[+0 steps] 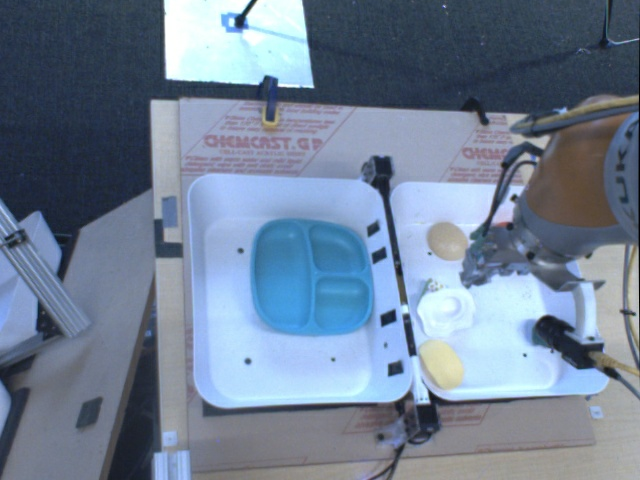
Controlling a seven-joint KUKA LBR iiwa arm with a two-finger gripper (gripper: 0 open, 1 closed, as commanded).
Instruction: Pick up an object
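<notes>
The right bin (510, 196) holds a tan egg-shaped object (447, 239) near its back left. A white round object (445, 311) lies in the middle left, with a small pale speckled piece (433, 286) just behind it. A yellow oval object (442, 364) rests by the front left corner. My gripper (477, 265) hangs low over the right bin, just right of the tan object and behind the white one. Nothing shows between it and the bin floor.
A blue divided plate (310, 276) lies in the middle of the left bin (220, 228). A black divider strip (385, 258) runs between the two bins. The arm's grey and orange body (585, 183) covers the right bin's back right part.
</notes>
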